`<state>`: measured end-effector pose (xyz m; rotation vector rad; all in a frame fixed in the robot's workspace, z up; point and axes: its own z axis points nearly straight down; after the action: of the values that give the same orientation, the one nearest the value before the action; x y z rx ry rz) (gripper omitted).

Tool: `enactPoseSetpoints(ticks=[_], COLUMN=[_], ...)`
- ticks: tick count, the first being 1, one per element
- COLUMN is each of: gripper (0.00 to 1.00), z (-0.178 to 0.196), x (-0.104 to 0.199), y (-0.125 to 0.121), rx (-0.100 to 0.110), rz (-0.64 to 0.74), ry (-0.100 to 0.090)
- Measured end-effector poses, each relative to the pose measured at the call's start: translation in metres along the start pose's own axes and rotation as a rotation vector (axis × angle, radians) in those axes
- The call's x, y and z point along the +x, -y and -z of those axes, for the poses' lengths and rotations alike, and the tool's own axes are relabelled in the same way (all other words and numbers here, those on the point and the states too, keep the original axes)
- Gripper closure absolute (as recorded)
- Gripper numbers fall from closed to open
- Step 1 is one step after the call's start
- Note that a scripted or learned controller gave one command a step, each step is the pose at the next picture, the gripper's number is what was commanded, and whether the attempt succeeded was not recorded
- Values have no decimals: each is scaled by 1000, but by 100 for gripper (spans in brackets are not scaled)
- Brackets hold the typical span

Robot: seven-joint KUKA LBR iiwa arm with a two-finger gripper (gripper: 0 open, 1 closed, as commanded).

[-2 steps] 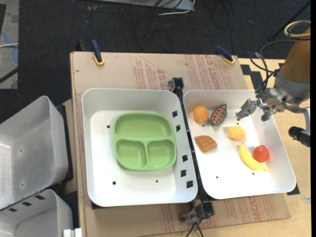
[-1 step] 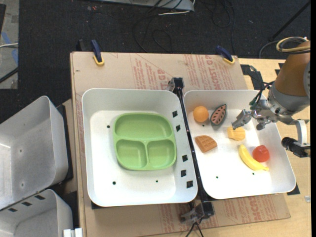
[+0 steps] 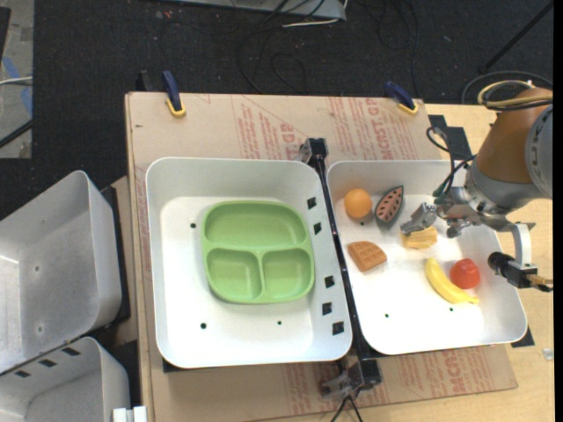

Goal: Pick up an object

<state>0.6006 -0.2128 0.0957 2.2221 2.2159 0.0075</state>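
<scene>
The right bin [image 3: 493, 323] holds several toy foods. An orange ball [image 3: 357, 203] lies at its far left, with a dark red-brown fruit slice [image 3: 389, 205] beside it. A tan waffle-like piece [image 3: 367, 255] sits nearer the front. A yellow banana [image 3: 445, 283] and a red tomato [image 3: 465, 273] touch each other at the right. My gripper [image 3: 419, 223] reaches in from the right and hangs directly over a small yellow block [image 3: 421, 239], covering the block's far edge. From this height I cannot see whether it touches the block.
The left bin [image 3: 176, 323] bears a green three-compartment plate [image 3: 259, 251]. A black divider [image 3: 327, 236] runs between the bins. The arm's orange-banded wrist [image 3: 510, 152] stands over the right bin's far right corner. Grey tubs [image 3: 48, 262] sit off the bench's left.
</scene>
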Motion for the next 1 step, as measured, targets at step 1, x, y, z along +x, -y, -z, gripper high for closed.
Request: enactPoseSetpoints(ticks=[1], gripper=[100], z=[19], x=[0], y=[-6], rx=[-22], rz=[3], ry=[5])
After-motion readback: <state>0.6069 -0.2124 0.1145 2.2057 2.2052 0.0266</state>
